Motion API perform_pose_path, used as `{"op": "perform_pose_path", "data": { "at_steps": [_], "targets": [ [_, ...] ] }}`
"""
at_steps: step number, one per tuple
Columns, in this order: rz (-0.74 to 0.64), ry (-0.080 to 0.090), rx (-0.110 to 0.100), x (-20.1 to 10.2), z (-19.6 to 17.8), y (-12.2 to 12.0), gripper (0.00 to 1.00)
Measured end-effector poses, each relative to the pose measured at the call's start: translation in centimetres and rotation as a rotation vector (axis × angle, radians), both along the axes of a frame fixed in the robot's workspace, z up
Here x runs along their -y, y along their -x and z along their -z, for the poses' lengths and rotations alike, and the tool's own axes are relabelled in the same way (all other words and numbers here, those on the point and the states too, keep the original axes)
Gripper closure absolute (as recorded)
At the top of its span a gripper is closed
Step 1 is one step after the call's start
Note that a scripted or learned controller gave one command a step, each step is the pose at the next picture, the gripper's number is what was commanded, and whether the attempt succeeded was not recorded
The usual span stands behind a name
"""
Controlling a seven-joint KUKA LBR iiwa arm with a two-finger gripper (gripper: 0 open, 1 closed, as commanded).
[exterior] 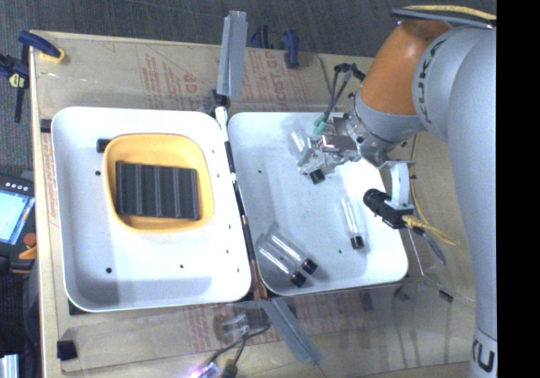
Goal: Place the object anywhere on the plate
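Observation:
A yellow plate (pixel 157 143) with a dark ridged centre lies in the left bin (pixel 84 267). Several clear tubes with black caps lie in the right bin (pixel 270 165). One tube (pixel 305 151) lies at the back of that bin, directly under my gripper (pixel 321 157), which is low over it and partly hides it. A second tube (pixel 351 218) lies toward the bin's right side. Two more tubes (pixel 285 256) lie together at its front left corner. The gripper is well to the right of the plate.
A raised divider (pixel 236 199) runs between the two bins. The arm's grey body and orange band (pixel 396 72) hang over the back right of the right bin. Clamps and brackets sit along the bench's back edge (pixel 232 47), and a black fitting (pixel 384 206) juts out at the right rim.

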State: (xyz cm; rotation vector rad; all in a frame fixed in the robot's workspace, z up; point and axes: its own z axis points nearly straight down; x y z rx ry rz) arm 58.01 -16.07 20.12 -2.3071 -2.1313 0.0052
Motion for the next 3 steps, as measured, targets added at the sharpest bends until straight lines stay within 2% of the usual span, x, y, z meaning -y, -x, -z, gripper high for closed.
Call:
{"op": "perform_pose_path", "data": {
  "at_steps": [1,2,3],
  "targets": [
    [-0.003,-0.003,0.000,-9.1,-3.6,-3.3,1.00],
    [-0.163,-0.002,0.000,-18.6,0.0,-6.3,1.00],
    [-0.163,-0.002,0.000,-18.5,0.0,-6.3,0.00]
  ]
}}
